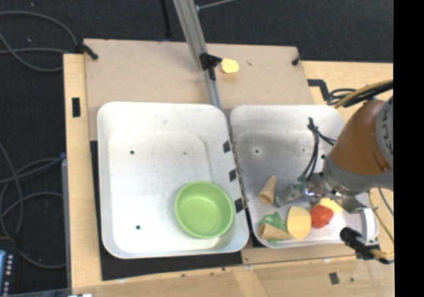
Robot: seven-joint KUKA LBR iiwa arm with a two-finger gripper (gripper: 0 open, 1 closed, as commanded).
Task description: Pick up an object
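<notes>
Plastic toys lay in the right bin (265, 130): a cone (267, 189), a yellow piece (299, 222), a red ball (321, 216). They looked light, stiff, slippery; the cone's narrow middle seemed best to pinch. Whether the gripper (299, 191) was open, I could not tell

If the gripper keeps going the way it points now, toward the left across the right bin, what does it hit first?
Probably the tan cone, which lies just left of the gripper in the right bin. Depth is unclear from above, so it could pass over it.
</notes>
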